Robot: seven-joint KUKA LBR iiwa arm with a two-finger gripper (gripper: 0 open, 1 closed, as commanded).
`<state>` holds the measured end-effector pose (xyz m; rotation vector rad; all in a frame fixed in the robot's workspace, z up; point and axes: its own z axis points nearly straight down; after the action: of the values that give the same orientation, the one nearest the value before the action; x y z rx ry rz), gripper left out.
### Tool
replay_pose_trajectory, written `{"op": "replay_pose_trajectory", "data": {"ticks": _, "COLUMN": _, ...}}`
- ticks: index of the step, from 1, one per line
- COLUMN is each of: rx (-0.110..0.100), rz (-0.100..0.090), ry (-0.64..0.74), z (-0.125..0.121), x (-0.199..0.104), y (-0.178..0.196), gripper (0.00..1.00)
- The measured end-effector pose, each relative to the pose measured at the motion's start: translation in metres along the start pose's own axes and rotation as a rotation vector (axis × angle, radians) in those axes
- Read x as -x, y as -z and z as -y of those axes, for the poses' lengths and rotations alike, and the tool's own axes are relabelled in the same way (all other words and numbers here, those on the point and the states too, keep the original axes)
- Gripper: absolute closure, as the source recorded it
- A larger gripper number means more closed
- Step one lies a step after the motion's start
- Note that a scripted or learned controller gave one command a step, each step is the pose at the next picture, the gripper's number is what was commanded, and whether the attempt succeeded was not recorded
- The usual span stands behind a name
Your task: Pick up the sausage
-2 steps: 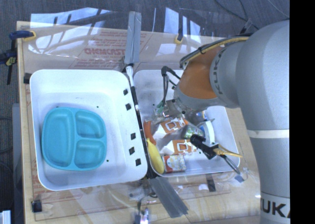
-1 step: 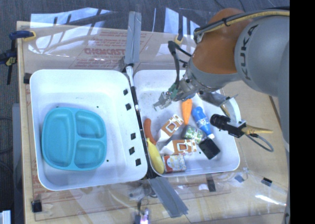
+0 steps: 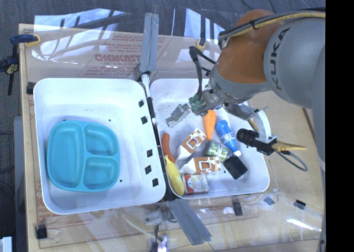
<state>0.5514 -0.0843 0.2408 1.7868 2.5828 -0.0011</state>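
Observation:
The sausage [image 3: 165, 146] is a short red-orange piece lying along the left wall of the right bin [image 3: 260, 181], just above a yellow banana [image 3: 174, 176]. My gripper [image 3: 178, 114] hangs low in the upper left part of that bin. It is up and to the right of the sausage, apart from it by a small gap. Nothing shows in the gripper. The grey arm with its orange band [image 3: 249, 51] covers the bin's upper right corner.
To the right of the sausage, the right bin holds an orange carrot [image 3: 210, 123], a blue bottle [image 3: 227, 135], small printed cartons [image 3: 194, 140], a black block [image 3: 235, 167] and a can [image 3: 196, 184]. A teal divided tray [image 3: 83, 155] lies in the left bin [image 3: 55, 93].

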Motion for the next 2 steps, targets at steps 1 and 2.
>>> {"op": "replay_pose_trajectory", "data": {"ticks": 1, "rx": -0.003, "rz": -0.002, "ry": -0.037, "z": 0.031, "x": -0.006, "y": -0.050, "gripper": 0.00}}
{"op": "replay_pose_trajectory", "data": {"ticks": 2, "rx": -0.001, "rz": 0.014, "ry": 0.018, "z": 0.019, "x": 0.044, "y": -0.147, "gripper": 0.00}}
